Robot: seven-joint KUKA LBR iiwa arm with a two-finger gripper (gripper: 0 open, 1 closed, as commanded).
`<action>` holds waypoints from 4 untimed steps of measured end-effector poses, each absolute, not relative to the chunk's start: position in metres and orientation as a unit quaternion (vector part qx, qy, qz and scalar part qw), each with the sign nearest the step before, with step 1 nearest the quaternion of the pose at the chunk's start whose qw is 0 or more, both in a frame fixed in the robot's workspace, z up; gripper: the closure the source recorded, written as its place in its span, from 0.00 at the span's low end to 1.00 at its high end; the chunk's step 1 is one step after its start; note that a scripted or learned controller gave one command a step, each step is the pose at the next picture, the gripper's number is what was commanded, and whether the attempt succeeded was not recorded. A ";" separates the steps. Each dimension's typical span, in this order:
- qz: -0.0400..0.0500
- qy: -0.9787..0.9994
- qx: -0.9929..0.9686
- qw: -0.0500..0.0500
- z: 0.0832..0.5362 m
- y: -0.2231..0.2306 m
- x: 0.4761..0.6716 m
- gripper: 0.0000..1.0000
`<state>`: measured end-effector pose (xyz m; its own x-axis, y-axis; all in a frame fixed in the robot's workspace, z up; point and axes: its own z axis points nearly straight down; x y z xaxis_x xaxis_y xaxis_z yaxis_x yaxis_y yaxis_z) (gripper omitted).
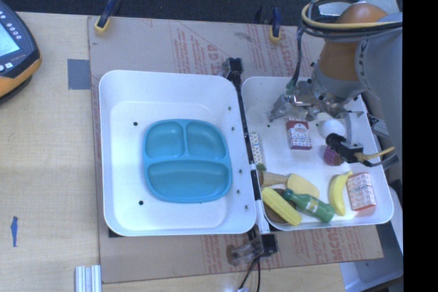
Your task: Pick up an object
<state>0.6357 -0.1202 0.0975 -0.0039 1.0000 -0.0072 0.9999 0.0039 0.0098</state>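
Pale wood forms the surface (48,167) we look down on, with a brown cardboard sheet (171,44) laid over it and dark flooring beyond the far edge. On the cardboard we count two shallow white bins side by side: the left bin (113,154) carries one blue divided plate (187,161) with three compartments, and the right bin (263,96) carries the loose things. There we count one small red-and-white box (299,135) near the middle, one purple piece (332,156) just right of it, one white round piece (332,127) above that, one banana (337,193), one red-and-white packet (361,191) beside the banana, one green bottle (311,205), one corn cob (281,206), one pale yellow slice (302,184) and one tan piece (274,179) at the bin's near left. We also see two clamps at the cardboard's far edge, one yellow (104,16) and one blue (275,22), and one orange-and-grey device (12,44) at the far left. The grey arm (380,72) comes in from the right, its orange band (345,44) above the wrist, bent down over the far part of the right bin. Its hand (295,102) sits low, just above the red-and-white box; we cannot tell whether it is apart or together, and we see nothing clearly between its tips.
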 end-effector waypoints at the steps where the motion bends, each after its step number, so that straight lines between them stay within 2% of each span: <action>1: 0.002 0.708 0.706 0.006 0.098 -0.116 0.620 0.00; 2: 0.002 0.709 0.706 0.006 0.097 -0.116 0.613 0.00; 3: 0.002 0.708 0.706 0.007 0.097 -0.103 0.582 0.00; 4: -0.001 0.709 0.705 0.000 0.093 -0.113 0.659 0.00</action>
<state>0.6586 -0.1128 0.0927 -0.0060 1.0000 -0.0007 1.0000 0.0060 -0.0013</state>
